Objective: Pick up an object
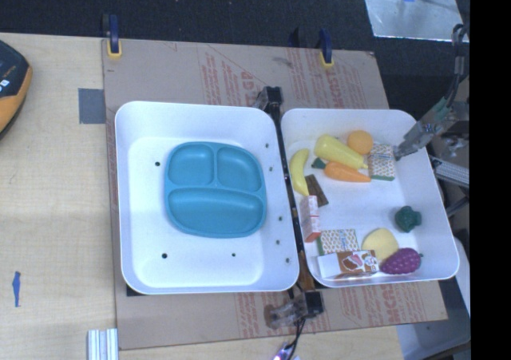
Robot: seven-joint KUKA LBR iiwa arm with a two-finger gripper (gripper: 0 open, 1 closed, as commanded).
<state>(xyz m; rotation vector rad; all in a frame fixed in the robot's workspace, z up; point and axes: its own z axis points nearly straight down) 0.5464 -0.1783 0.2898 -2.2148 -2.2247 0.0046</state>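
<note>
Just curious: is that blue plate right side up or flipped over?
Right side up: the blue plate shows three sunken compartments facing upward in the left bin.

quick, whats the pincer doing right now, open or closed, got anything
Pincer: cannot be told; it sits low at the right-hand shallow white bin's far right edge, beside the small checkered packet, with nothing visibly held.
</note>
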